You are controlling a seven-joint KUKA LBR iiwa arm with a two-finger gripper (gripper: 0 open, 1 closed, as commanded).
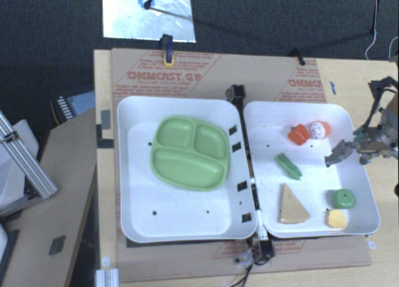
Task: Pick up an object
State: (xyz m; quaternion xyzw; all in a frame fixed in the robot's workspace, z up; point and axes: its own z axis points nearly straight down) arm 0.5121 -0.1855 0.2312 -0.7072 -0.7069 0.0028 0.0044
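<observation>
While the grey two-finger tool (pixel 336 153) is reaching in from the right over the right-hand shallow white bin (pixel 358 126), its fingers are too small and dark for me to tell whether they are spread or closed, and nothing is showing between them. Nearest to it, a green round piece with a pale centre (pixel 343 199) is lying below the tool, with a small yellow rounded piece (pixel 337 219) just beside it toward the bin's near corner. Up and to the left of the tool, an orange blocky toy (pixel 299 134) is touching a white ball with red speckles (pixel 318 130). Near the bin's middle, a green elongated toy vegetable (pixel 288 165) is lying at a slant, and a tan wedge shaped like a cheese slice (pixel 291 204) is resting below it. Further out, the left-hand white bin (pixel 134 173) is holding a light green divided plastic plate (pixel 190 153). Both bins are sitting on a brown cardboard-covered surface (pixel 206 70).
</observation>
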